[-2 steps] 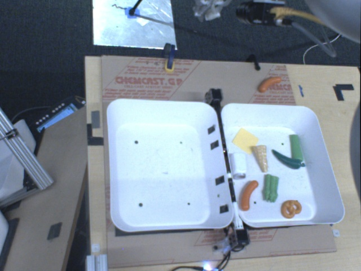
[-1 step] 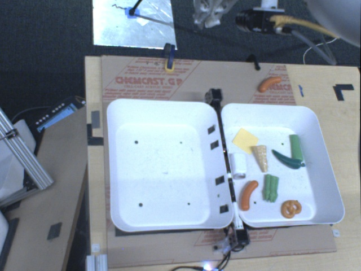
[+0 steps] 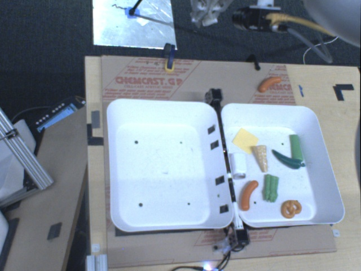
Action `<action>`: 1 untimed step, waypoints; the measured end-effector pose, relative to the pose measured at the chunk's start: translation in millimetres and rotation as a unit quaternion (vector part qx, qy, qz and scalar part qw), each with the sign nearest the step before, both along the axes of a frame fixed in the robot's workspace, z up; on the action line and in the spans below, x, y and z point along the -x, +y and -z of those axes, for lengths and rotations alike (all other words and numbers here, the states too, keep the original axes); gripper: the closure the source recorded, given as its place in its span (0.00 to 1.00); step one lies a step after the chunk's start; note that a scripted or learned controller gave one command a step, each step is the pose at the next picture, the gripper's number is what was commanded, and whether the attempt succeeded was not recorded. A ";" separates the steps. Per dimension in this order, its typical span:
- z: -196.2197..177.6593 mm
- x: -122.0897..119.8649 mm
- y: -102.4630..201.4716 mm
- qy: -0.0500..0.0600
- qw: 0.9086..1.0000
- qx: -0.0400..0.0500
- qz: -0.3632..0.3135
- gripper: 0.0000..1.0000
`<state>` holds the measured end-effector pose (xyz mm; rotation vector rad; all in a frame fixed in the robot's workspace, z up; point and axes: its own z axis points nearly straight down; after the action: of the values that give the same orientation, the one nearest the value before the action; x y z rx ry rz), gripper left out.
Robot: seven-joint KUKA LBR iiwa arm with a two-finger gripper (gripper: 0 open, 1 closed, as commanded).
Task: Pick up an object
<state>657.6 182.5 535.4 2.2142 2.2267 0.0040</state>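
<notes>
The right bin (image 3: 324,151) holds several small toy foods. A yellow cheese slice (image 3: 246,140) lies beside a tan cone (image 3: 260,157) and a white block (image 3: 239,164). Toward the right are a dark green pepper (image 3: 287,160) and a light green stick (image 3: 295,145). Nearer the front lie an orange sausage (image 3: 249,194), a green bean bundle (image 3: 271,187) and a pretzel (image 3: 291,209). My gripper (image 3: 210,7) hangs high at the top of the view, beyond the bench's far edge and well away from both bins.
The left bin (image 3: 163,162) sits beside the right one, joined by a black clip strip (image 3: 223,157). A second orange sausage (image 3: 269,84) lies on the cardboard behind the right bin. A yellow-and-blue clamp (image 3: 169,58) stands at the far edge.
</notes>
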 end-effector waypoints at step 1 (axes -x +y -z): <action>0.5 7.0 8.5 0.001 1.000 0.000 0.000 1.00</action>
<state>650.6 191.0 534.9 2.2156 2.2263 0.0017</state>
